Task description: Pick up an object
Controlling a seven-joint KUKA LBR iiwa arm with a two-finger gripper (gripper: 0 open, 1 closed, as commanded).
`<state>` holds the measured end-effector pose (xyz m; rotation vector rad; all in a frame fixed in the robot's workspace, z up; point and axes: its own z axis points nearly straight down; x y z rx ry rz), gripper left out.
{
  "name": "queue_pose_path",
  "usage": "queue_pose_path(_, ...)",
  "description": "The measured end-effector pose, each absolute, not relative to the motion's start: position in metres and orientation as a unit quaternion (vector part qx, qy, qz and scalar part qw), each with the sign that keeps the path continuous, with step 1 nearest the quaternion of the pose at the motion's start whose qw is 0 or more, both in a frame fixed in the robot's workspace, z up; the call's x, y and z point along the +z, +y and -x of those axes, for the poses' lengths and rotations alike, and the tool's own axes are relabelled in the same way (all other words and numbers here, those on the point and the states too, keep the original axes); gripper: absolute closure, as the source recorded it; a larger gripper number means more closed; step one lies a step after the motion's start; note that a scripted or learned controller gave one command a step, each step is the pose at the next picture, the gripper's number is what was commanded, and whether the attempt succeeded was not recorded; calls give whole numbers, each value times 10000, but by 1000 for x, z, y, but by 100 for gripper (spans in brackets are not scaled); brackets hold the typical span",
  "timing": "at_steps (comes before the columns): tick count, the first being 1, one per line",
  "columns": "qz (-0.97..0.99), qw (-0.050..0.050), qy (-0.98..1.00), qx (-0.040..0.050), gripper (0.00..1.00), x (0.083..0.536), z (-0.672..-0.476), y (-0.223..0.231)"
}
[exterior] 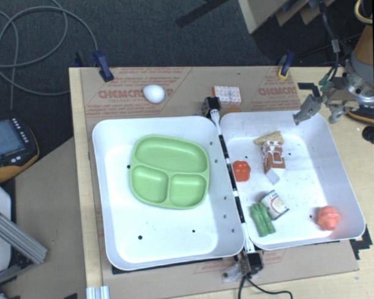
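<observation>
The right bin (340, 165) holds several small things: a red-orange piece (241, 169) by its left wall, a brown and white carton (273, 156) with a yellow bit (267, 139) above it, a small white and orange pack (276, 204), a green piece (262, 219) and a pink lump (328, 217) near the front right. My gripper (320, 112) hangs over the bin's far right corner, its fingers (306, 110) spread open with nothing between them. It is well apart from every object.
The left bin (116, 228) holds a green divided plate (170, 172). On the bench behind the bins lie a white egg (153, 93) and a small pink and white box (227, 94). Blue clamps (102, 65) grip the far edge.
</observation>
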<state>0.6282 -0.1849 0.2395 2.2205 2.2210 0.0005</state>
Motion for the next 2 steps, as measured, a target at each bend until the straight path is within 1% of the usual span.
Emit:
queue_pose_path(1, -7066, -14, 7076, -5, 0, 145, -643, -139)
queue_pose_path(2, -7072, -11, 7070, -6, 0, 84, -625, -139)
